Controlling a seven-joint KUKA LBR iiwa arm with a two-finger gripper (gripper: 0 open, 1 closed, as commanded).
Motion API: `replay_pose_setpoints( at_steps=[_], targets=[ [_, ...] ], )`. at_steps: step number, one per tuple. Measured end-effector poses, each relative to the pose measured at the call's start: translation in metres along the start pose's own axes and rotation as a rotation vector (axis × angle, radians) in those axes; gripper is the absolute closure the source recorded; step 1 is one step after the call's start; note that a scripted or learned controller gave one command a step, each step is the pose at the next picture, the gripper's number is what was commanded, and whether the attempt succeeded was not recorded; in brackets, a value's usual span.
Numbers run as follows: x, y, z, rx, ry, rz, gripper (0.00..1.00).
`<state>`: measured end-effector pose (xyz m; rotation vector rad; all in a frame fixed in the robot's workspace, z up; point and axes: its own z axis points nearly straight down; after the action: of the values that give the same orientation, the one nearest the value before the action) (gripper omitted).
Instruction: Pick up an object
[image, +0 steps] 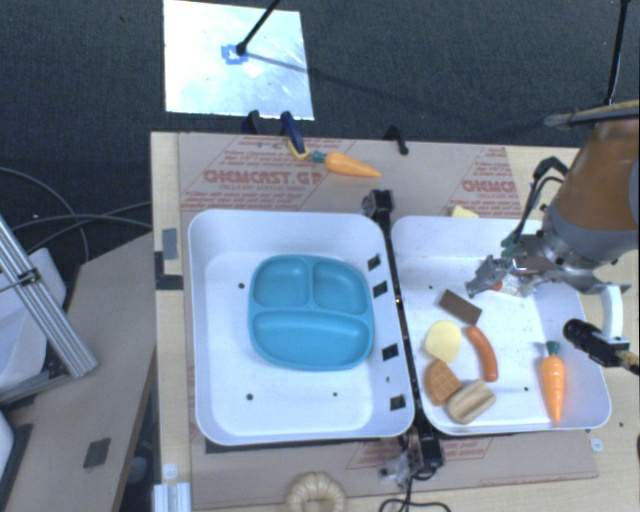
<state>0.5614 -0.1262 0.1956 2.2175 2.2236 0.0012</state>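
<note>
Camera view: the grey metal two-finger gripper (492, 277) hovers over the right shallow white plastic bin (430, 240), nothing between its parted fingers, so the pick appears not yet made. At its 7 o'clock lies a flat brown rectangular block (459, 306); an orange-red sausage (483, 353) and yellow lump (444, 341) lie beyond. Bare floor lies at its 9 o'clock, before the centre wall.

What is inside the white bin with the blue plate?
Just the blue three-part plastic plate, lying flat in the left shallow white bin. Nothing sits on it. The bin floor beneath the plate is covered.
</note>
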Motion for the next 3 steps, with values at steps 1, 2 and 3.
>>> replay_pose_setpoints(
  at_steps=[1,2,3],
  targets=[
    [-0.006,-0.009,0.053,0.005,0.001,0.002,0.00],
    [-0.006,-0.009,0.105,0.005,0.002,0.002,0.00],
    [-0.006,-0.008,0.092,0.000,0.001,0.002,1.00]
  ],
)
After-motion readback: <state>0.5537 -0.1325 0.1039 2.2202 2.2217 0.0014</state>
